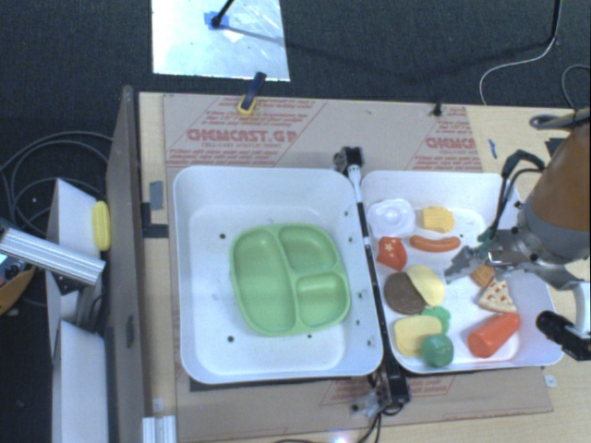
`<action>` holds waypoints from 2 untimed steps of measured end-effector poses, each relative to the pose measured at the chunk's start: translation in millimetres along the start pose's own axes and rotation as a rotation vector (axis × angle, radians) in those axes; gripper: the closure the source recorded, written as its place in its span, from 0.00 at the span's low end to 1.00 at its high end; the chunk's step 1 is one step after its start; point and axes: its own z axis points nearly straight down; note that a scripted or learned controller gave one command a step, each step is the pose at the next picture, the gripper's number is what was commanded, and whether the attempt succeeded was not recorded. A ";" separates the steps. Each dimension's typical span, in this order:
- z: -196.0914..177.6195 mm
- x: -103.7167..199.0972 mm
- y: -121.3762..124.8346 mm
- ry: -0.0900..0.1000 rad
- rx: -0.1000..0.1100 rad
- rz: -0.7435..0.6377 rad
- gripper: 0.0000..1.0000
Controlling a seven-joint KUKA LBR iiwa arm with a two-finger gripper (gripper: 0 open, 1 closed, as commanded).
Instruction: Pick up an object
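Lower pincer [469, 264], fingers spread, squarely over pizza slice [497, 295]; avoid nudging carrot [492, 334] before closing.

The two white bins [268, 187] appear to be made of smooth plastic with a faint sheen. The green divided tray [289, 278] is seen as glossy moulded plastic. The toy foods in the right bin, such as the orange carrot [492, 334] and green ball [438, 348], look smooth and plastic. The tabletop [277, 132] is covered by matt brown printed cardboard. A shiny sheet [217, 26] lies at the upper left.
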 end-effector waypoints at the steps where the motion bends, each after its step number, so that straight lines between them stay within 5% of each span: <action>1: 89.9 35.7 49.7 0.003 0.005 -0.006 0.00; 2: 113.0 2.7 125.4 -0.002 -0.005 -0.002 0.00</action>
